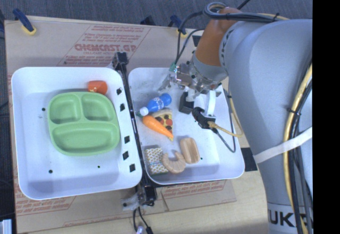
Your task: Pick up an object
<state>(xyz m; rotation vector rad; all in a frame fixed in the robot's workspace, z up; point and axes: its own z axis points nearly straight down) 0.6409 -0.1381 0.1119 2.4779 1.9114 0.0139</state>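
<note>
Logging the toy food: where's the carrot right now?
The carrot lies in the right bin, near its left wall, just below the blue bottle and against the pizza slice.

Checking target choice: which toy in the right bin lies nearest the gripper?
The blue and white bottle, lying just left of the gripper; the carrot and the rest sit lower.

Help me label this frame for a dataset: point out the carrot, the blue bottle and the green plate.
carrot (157, 124): camera view, middle of its orange body.
blue bottle (158, 103): camera view, on its blue body.
green plate (79, 140): camera view, floor of its large near compartment.
</note>
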